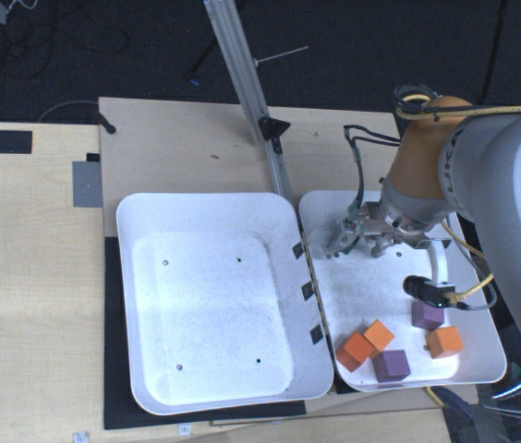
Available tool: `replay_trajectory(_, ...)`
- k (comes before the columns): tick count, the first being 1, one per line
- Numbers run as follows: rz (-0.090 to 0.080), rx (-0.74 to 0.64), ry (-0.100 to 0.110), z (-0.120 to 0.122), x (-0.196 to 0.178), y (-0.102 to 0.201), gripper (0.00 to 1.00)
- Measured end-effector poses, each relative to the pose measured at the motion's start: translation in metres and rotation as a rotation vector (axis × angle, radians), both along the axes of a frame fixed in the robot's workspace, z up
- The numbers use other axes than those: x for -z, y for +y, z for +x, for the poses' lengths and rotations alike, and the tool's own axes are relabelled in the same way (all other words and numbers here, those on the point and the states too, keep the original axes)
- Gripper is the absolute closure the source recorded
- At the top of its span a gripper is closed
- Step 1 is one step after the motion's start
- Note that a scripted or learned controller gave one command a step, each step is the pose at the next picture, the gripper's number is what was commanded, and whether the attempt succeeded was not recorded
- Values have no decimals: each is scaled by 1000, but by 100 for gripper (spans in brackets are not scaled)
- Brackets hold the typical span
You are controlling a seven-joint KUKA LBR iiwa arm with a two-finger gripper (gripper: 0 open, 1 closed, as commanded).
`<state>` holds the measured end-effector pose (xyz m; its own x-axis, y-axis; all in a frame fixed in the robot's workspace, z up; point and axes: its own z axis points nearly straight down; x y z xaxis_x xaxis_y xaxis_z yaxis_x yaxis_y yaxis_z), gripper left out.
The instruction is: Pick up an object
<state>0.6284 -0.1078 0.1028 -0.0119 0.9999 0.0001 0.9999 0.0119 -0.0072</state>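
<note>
In the camera view, my arm (427,160) comes in from the right edge of the frame and hangs over the upper part of the right bin (357,289). My gripper (345,238) sits near that bin's upper left corner, close to the rim it shares with the left bin (124,238). Three black clips (308,290) line that shared edge, just left of and below my gripper. A slanted metal rail (242,72) runs down from the top centre of the frame and ends just above the gap between the bins, near my gripper's upper left.

The room I have is the bare white floor of the right bin, which stretches from below my gripper down to the blocks. The left bin shows a broad white floor with a few small dark dots.

I cannot tell how far my gripper is open from this slant, and I see nothing held in it. It is well apart from every block.

The blocks sit in the lower right of the frame, along the right bin's lower edge. The left orange block (357,351) touches the middle orange block (379,335), with the lower purple block (392,365) just beside them. Further right, the right orange block (444,341) lies just below the upper purple block (427,317). All are small cubes with matte faces.
</note>
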Motion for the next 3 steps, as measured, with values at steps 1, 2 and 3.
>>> replay_trajectory(1,0,8,-6,16,13,4,0)
replay_trajectory(2,0,3,13,12,5,3,100)
replay_trajectory(3,-1,14,-13,-10,-150,-4,100)
